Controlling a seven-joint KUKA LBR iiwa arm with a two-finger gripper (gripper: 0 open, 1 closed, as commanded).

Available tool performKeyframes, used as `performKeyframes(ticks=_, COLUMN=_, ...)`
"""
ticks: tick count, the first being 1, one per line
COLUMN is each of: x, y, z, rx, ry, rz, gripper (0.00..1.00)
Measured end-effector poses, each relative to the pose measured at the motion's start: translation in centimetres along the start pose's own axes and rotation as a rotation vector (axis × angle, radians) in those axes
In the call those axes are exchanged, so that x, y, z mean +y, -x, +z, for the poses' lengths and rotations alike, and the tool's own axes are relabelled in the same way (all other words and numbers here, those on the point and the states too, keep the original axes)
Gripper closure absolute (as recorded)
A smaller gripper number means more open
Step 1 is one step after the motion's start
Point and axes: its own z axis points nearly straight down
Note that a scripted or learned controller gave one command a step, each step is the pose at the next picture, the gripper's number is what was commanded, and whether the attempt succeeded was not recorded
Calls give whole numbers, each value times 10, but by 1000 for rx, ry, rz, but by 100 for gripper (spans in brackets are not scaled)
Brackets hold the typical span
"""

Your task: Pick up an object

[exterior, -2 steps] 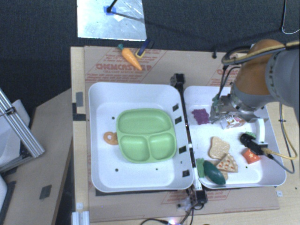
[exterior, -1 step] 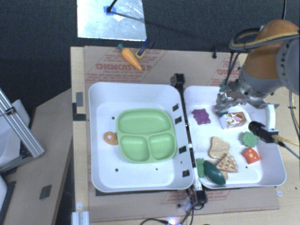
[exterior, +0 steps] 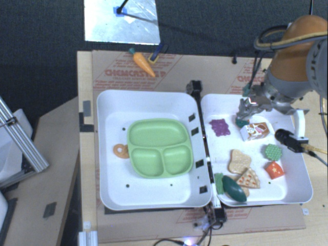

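The two-finger gripper [exterior: 246, 111] sits low in the right white bin [exterior: 300, 188], at its far end — just beside a small printed carton [exterior: 255, 130] and a purple grape cluster [exterior: 220, 126]. Finger state cannot be told; nothing visibly held, so a descent for a grasp seems likely.

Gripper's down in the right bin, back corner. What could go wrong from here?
1. The gripper sits between the purple grapes and the small carton, near the bin's back wall; it may close on nothing or nudge the carton.
2. The toys lie close together: bread slice, pizza slice, green ball. A sweep may scatter them.
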Motion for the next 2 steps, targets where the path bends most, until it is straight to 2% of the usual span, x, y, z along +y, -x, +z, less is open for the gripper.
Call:
performKeyframes(ticks=1, x=-7, y=-44, z=5, rx=2, ry=-3, rz=-4, gripper=100)
performKeyframes(ticks=2, x=-29, y=-87, z=2, rx=2, ry=-4, rz=-4, gripper=100)
